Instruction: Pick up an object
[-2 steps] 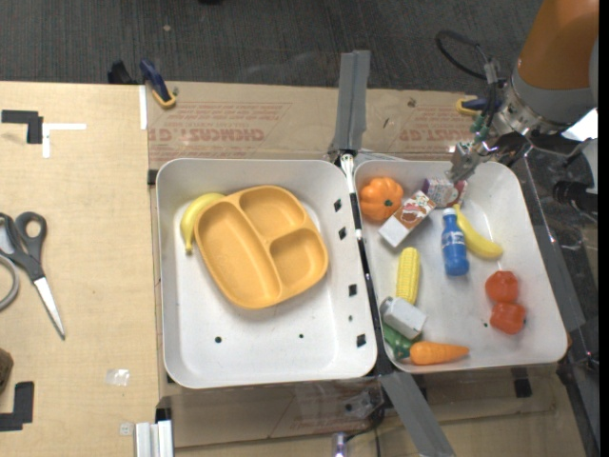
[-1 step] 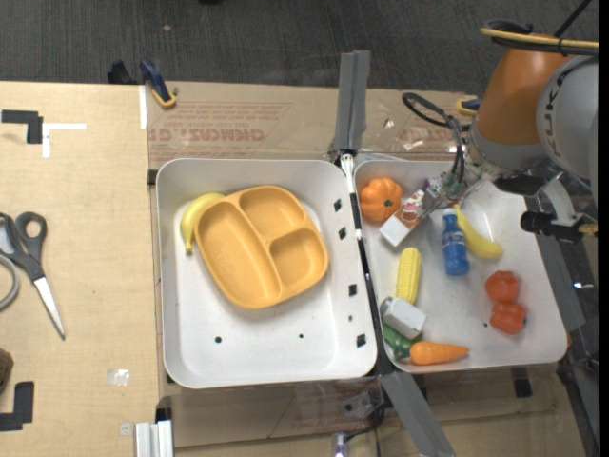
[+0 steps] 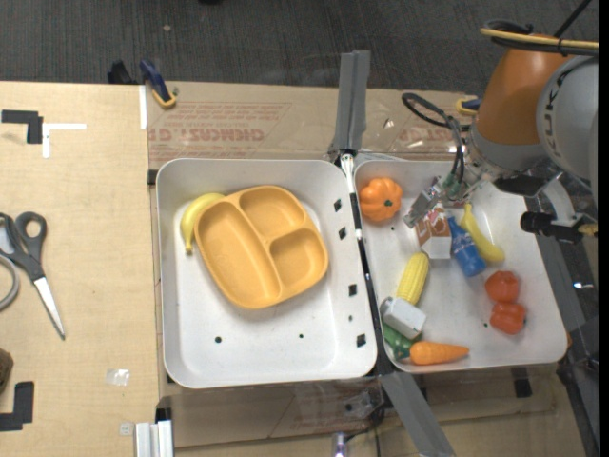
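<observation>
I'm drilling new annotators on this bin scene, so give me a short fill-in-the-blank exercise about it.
1. The yellow divided plate lies in the ____ bin.
2. The plate has ____ compartments.
3. The carrot lies in the right bin's near edge, and its colour is ____.
4. On the bench left of the bins lies a pair of ____.

Missing words: left; three; orange; scissors.

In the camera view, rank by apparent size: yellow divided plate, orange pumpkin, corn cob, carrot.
1. yellow divided plate, by far largest.
2. orange pumpkin.
3. corn cob and carrot: look alike, unranked.
</observation>
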